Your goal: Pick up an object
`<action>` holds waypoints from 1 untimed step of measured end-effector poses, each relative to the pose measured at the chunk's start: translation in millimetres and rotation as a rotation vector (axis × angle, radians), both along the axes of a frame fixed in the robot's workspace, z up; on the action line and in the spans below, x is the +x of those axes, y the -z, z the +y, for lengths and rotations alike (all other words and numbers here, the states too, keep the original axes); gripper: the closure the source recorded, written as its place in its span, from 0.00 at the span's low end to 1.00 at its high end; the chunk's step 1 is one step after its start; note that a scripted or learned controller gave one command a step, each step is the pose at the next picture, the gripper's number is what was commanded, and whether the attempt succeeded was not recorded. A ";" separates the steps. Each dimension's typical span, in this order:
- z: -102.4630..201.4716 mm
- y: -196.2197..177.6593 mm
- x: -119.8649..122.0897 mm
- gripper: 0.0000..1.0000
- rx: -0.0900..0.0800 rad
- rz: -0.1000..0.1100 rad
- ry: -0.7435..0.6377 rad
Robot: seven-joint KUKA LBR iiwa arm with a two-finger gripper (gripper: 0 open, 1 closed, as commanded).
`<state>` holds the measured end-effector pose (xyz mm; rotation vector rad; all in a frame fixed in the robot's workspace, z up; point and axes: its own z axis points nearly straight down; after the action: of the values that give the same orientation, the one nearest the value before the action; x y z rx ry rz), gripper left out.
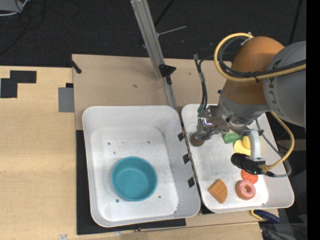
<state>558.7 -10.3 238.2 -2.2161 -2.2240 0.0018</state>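
Pincer [200, 135] hangs over right bin [280, 196], orange wedge [218, 190] well below it.

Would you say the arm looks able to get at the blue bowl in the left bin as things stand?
Probably yes. The blue bowl sits alone in the left bin, open from above, with nothing over it. The tool is over the neighbouring right bin, so it must cross over.

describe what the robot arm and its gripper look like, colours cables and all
The arm is bulky grey metal with a rounded orange band above the wrist. A yellow cable loops around that band, and black cables trail alongside it. The gripper is a small dark metallic assembly.
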 end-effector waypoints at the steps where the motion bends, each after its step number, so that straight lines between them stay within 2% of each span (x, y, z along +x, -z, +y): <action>1: 45.9 -7.4 22.9 1.00 -0.001 -0.003 0.001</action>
<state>581.6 35.6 245.6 -2.2185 -2.2250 0.0000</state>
